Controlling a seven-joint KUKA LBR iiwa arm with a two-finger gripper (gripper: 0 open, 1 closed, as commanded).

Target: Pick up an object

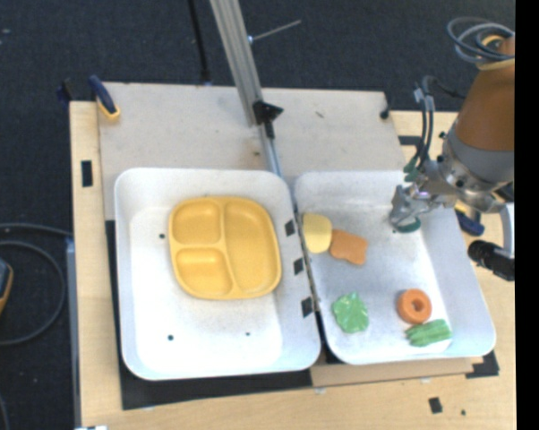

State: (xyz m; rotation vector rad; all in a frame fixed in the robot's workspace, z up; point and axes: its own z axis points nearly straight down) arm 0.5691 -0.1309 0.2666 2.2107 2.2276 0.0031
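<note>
The gripper [406,215] hangs over the upper part of the right bin [377,191], right of centre in the frame. From this angle I cannot tell how it is set, and nothing shows in its grasp.

5 small objects lie in that bin: a pale yellow piece [316,233] at its left wall, touching an orange-brown piece [349,248]; lower down a green leafy piece [350,313], an orange ring [414,305] and, just beside the ring, a green pod-shaped piece [428,332].

The orange-brown piece is nearest the gripper. It looks like light, stiff toy food with a smooth skin, so it may slip; pinching across its narrow width seems best. The left bin [144,348] holds a yellow 3-compartment tray [225,245].
</note>
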